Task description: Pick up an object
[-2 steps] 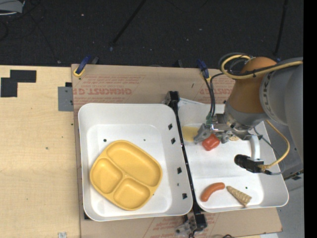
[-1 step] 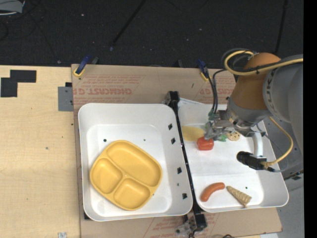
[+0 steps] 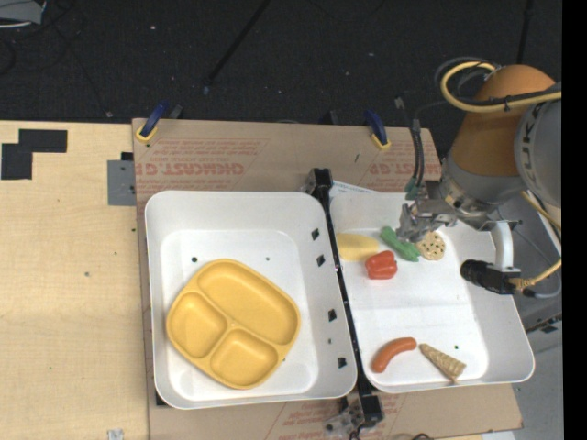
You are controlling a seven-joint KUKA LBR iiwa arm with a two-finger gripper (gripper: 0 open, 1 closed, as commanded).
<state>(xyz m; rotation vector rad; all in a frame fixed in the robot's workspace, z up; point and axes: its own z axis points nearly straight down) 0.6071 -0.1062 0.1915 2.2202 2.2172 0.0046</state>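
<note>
While the arm reached in from the right, its gripper (image 3: 417, 223) hung low over the upper part of the right bin (image 3: 500, 337), directly above the green pod (image 3: 399, 243) and just beside the round cookie (image 3: 433, 246). Whether the gripper was apart or together could not be told, and nothing was seen clamped in it. A yellow piece (image 3: 358, 244) and a red pepper (image 3: 382, 265) lay next to the pod. A sausage (image 3: 393, 353) and a cone (image 3: 444, 361) lay near the front rim. The left bin (image 3: 183, 218) held a yellow divided plate (image 3: 233, 323).
</note>
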